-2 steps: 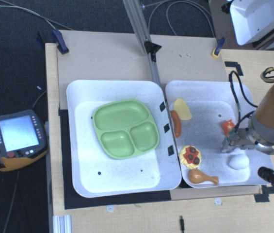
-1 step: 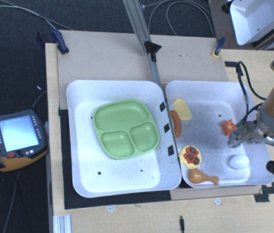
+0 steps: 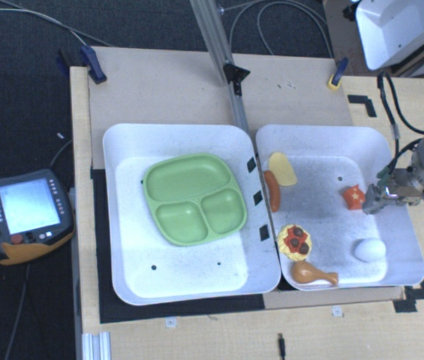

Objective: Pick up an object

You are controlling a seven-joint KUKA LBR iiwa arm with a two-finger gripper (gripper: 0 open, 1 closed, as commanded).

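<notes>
The right bin (image 3: 324, 142) holds several toy foods. A small red-orange piece (image 3: 354, 196) lies near its right side, and a white egg (image 3: 369, 250) sits toward the front right corner. Along the bin's left wall lie a yellow chip (image 3: 282, 169), a red sausage (image 3: 273, 190), a small pizza (image 3: 295, 241) and a brown drumstick (image 3: 314, 274). My gripper (image 3: 379, 199) hangs low over the bin's right side, just right of the red-orange piece. Nothing shows between the fingers.
The left bin (image 3: 125, 223) carries a green divided plate (image 3: 195, 199). A metal pole (image 3: 219, 40) slants up from between the bins. A teach pendant (image 3: 24, 214) lies off the bench at the left. Cables run along the right edge.
</notes>
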